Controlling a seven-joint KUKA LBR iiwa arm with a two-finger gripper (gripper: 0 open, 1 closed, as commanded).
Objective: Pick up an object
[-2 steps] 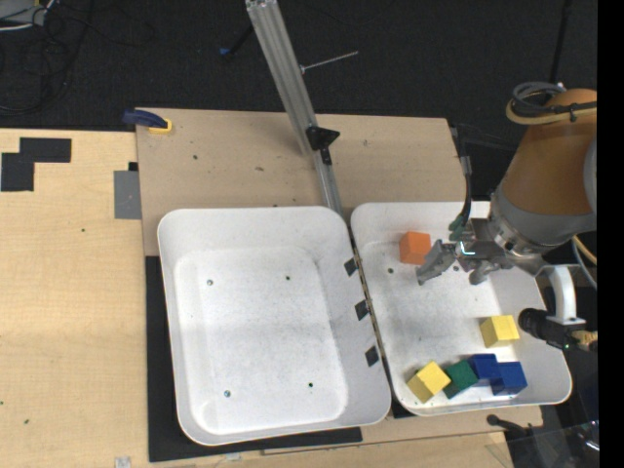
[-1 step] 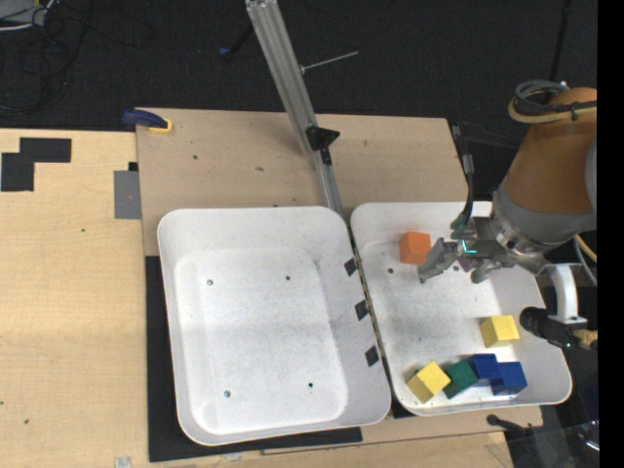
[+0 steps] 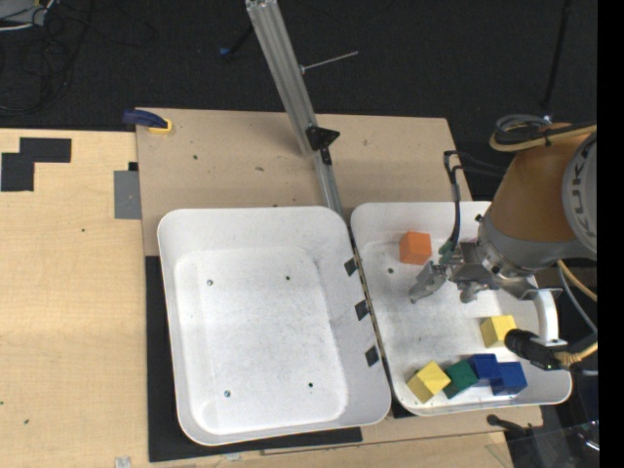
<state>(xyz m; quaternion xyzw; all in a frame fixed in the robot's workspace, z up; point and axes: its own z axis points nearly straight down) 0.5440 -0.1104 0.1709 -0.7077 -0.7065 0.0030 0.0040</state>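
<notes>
My gripper (image 3: pixel 444 292) hangs over the middle of the right bin (image 3: pixel 429 224), open, with nothing between its fingers. One finger (image 3: pixel 425 285) points down-left and the other sits to its right. An orange cube (image 3: pixel 415 247) lies just up-left of the gripper, apart from it. A yellow cube (image 3: pixel 497 330) rests to the gripper's lower right. Along the bin's front edge sit a yellow block (image 3: pixel 428 380), a green block (image 3: pixel 461 375) and a blue block (image 3: pixel 498 372), close together.
The left bin (image 3: pixel 195 224) lies beside the right one, with black clips (image 3: pixel 357 287) along their shared edge. A slanted metal rail (image 3: pixel 291 81) rises behind the bins. The arm's orange band (image 3: pixel 531 198) looms over the right bin's far right side.
</notes>
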